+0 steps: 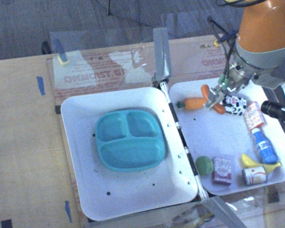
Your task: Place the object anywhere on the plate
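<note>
At the upper right of the frame, the arm (263,20) is cut off by the top and right edges, so we see no base. Its hand (219,93) is small and blurred; we cannot tell how its fingers stand. It overlaps the right end of the carrot (200,102). The labels on the small box (222,170) and the can (255,175), lower right, are too small to read. The worktop (19,154) runs off the left edge.
</note>
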Robot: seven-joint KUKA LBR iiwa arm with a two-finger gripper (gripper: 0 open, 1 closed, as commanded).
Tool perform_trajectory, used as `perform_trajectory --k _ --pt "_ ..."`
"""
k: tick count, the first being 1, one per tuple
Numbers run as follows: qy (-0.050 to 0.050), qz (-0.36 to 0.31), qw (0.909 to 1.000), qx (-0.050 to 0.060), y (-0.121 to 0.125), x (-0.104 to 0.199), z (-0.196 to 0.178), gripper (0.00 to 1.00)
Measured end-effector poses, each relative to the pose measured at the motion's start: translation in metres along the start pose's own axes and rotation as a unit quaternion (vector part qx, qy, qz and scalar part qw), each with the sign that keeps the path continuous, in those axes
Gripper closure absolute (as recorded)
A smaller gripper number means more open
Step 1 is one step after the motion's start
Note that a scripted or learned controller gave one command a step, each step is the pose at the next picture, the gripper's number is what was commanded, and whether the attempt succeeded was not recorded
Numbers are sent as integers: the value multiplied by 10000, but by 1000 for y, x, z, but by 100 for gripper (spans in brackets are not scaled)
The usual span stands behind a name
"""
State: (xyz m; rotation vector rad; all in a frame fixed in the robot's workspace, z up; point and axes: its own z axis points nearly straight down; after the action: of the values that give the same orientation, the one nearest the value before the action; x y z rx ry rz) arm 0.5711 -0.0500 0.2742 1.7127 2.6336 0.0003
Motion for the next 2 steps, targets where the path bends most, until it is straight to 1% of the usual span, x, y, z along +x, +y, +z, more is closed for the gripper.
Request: perform_trajectory --k 1,2 --pt "7 -1073 9942 7 52 31 92 100" --pt "-3 -1609 9870 -7 90 79 92 100"
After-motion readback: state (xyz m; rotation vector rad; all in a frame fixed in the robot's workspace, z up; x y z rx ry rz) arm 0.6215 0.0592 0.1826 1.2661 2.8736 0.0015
